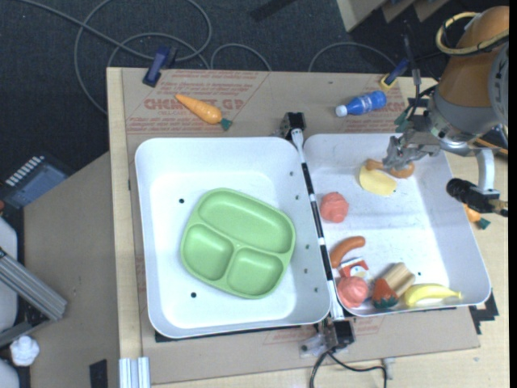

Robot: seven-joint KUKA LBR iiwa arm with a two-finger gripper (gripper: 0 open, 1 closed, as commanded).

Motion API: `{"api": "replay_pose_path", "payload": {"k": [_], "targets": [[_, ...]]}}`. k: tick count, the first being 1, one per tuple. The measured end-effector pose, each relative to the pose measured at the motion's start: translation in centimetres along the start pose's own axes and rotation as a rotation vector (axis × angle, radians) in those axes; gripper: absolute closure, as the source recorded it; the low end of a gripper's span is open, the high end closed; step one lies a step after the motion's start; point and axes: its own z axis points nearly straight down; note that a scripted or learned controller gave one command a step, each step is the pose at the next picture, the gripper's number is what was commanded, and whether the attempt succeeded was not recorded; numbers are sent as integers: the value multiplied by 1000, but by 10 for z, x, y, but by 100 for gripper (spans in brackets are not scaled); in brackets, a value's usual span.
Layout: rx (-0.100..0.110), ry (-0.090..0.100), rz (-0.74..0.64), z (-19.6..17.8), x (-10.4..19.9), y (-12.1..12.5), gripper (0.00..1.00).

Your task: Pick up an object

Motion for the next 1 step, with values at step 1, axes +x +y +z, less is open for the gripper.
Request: {"api": "replay_pose_path", "payload": {"k": [1], "targets": [[2,1,0,1,0,0,0]]}}
